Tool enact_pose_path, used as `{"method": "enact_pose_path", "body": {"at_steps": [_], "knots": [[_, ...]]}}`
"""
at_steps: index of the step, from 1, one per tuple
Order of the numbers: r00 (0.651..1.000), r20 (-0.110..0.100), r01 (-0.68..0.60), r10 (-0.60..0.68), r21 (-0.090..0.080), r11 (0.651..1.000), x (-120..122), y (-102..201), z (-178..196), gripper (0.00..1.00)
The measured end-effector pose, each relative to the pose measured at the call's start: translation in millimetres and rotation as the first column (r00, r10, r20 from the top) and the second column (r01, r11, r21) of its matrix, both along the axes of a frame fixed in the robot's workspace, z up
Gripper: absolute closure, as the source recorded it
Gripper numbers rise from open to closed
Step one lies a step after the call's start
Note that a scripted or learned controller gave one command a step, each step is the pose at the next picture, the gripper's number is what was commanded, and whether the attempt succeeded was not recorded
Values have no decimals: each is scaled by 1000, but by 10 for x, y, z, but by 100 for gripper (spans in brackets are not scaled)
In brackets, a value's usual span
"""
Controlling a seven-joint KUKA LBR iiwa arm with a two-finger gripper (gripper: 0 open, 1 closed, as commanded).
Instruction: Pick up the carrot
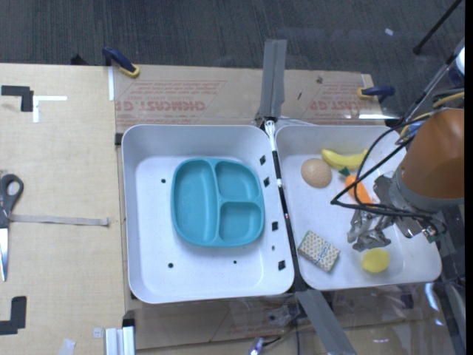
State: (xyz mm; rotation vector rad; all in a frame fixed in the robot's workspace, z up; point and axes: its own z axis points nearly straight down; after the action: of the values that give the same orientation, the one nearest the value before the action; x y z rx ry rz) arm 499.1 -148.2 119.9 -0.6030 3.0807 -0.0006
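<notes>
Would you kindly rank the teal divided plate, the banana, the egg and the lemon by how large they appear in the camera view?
1. Teal divided plate, clearly largest.
2. Banana.
3. Egg and lemon: they look alike, so I would not rank them.

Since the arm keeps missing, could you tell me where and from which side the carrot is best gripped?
Only a short orange stretch of the carrot shows, between the banana and the gripper, with cables crossing it. I would come straight down on that exposed middle, fingers closing across its narrow width. Its ends are hidden, so this is tentative.
</notes>
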Motion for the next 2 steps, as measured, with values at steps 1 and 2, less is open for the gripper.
{"method": "enact_pose_path", "body": {"at_steps": [1,2], "knots": [[1000,0,0,0,0,1000,1,2,0,0],[997,1,-80,80,1,997,306,173,-276,0]]}}
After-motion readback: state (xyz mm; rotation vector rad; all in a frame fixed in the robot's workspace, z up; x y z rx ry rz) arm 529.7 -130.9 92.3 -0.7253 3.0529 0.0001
